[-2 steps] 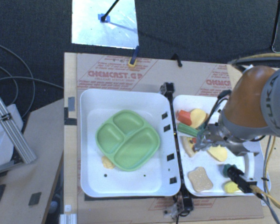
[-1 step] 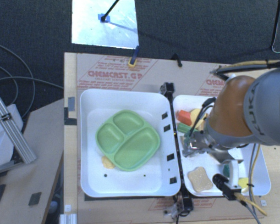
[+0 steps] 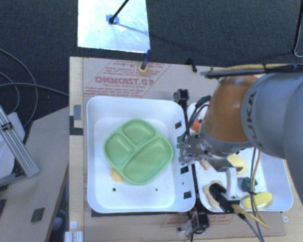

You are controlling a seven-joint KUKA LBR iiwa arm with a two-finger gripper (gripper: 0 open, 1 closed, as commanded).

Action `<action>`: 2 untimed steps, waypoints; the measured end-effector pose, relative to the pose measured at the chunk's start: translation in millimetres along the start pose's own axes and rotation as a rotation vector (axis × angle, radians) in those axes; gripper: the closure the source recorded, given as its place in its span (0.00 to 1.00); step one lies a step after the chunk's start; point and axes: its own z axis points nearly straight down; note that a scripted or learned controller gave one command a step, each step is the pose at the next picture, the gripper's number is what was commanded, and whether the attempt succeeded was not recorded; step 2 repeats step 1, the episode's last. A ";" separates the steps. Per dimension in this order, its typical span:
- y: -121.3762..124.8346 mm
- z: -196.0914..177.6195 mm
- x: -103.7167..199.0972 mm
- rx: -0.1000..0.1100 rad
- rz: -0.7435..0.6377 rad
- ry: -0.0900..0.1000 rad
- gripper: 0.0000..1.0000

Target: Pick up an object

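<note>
Gripper (image 3: 189, 150): low over bin wall (image 3: 183, 119), grip state cannot be told | yellow toy (image 3: 258, 199): well right of gripper; plate (image 3: 138, 151): just left | risk: likely closes on wall, grasping nothing.

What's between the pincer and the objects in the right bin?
The arm itself covers most of the right bin, so the pincer and whatever lies directly under it can't be made out. Beside it lie a yellow object, a teal piece and an orange one. No visible barrier.
</note>
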 end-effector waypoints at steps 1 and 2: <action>72.6 -57.8 29.3 -0.008 0.002 0.000 1.00; 72.6 -57.8 29.3 -0.008 0.002 0.000 1.00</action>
